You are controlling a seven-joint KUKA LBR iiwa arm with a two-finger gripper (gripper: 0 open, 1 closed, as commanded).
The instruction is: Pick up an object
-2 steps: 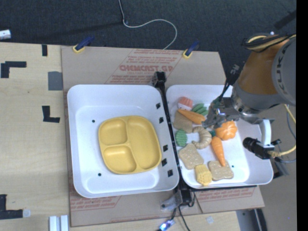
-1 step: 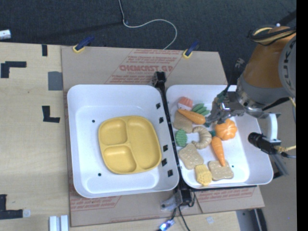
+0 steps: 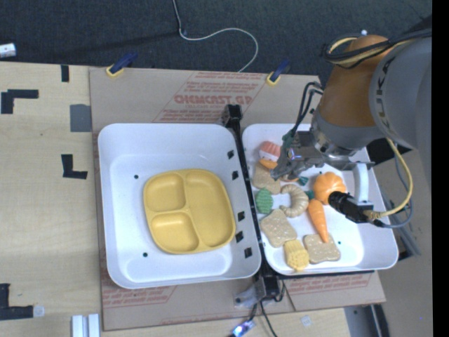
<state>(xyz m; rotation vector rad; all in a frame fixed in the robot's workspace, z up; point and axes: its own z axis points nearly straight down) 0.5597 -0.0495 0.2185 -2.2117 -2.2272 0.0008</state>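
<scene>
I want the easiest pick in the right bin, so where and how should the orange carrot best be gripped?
Grip the carrot across its thicker upper half, coming straight down from above, jaws closing across its width. It lies flat, tapering toward the near rim, so the tip would likely slip. Its left side has a little free floor; the orange fruit crowds its top end and a cracker lies at its tip.

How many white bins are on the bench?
2. The left bin holds a yellow divided plate; the right bin holds toy food, under the end effector.
</scene>
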